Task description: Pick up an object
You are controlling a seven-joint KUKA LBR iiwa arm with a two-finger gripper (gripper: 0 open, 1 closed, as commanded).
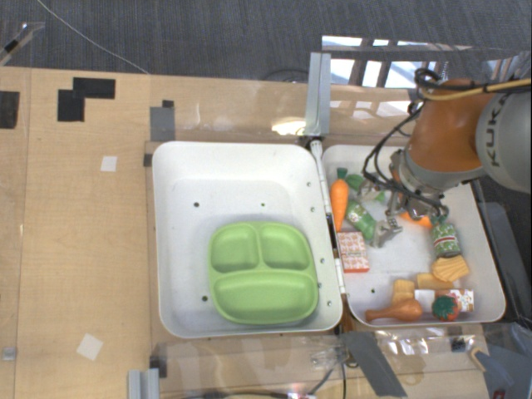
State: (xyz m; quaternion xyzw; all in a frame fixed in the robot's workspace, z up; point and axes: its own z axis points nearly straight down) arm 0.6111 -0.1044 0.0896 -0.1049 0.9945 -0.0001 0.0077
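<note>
My gripper (390, 228) hangs low over the middle of the right bin (494, 283), below the arm's orange band (445, 133). It sits just right of a green packet (361, 219) and an upright orange carrot (339, 199). A red and white box (352, 252) lies to its lower left. An orange piece (418, 217) shows just to its right, partly hidden by the wrist. Nothing can be seen held.
A green can (445, 239), a yellow wafer (450, 268), tan pieces (405, 289), a brown gourd shape (396, 311) and a red and green fruit (446, 306) lie along the right bin's near side. The left bin (179, 181) holds a green divided plate (263, 271).
</note>
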